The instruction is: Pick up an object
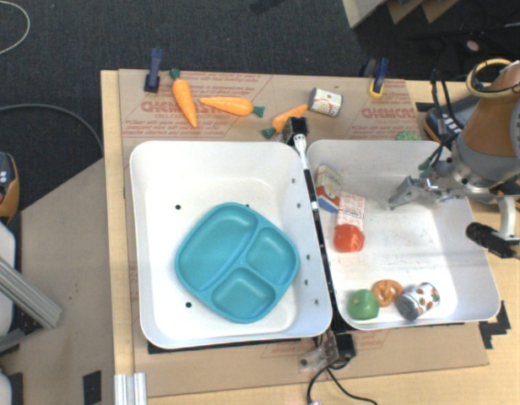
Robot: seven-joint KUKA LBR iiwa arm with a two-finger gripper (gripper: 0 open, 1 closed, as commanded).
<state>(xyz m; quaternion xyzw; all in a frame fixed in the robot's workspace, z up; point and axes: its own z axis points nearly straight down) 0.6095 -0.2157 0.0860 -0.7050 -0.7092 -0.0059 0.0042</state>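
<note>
Camera view, from my remote station: the candidates for pickup lie in the right-hand shallow white bin (463, 251). A red tomato-like plastic piece (349, 238) sits near that bin's left wall, just below a small white carton with red print (350, 207) and a flat white-and-red packet (328, 184) beside the wall. Along the front edge I see a green apple-shaped toy (362, 304), touching or nearly touching a brown pretzel-like ring (386, 291), and next to it a small printed can lying on its side (417, 300).

The grey two-finger gripper (405, 194) hangs over the upper middle of that bin, its fingertips pointing left toward the carton yet well apart from every item. I see nothing between the fingers, and from this slant I cannot tell how wide they stand. The grey arm with its orange band (495, 116) reaches in from the right edge.

The left-hand shallow white bin (159, 192) holds a teal plastic plate with three compartments (236, 261), lying flat toward the front. A black bar (311, 213) runs along the seam where the two bins meet.

Beyond the bins, on the brown cardboard-covered bench (125, 116), lie two orange toy carrots (185, 101) (229, 105), a smaller orange carrot piece (286, 120) and a small white can (325, 102). Two blue clamps (153, 70) (379, 76) grip the bench's far edge.
</note>
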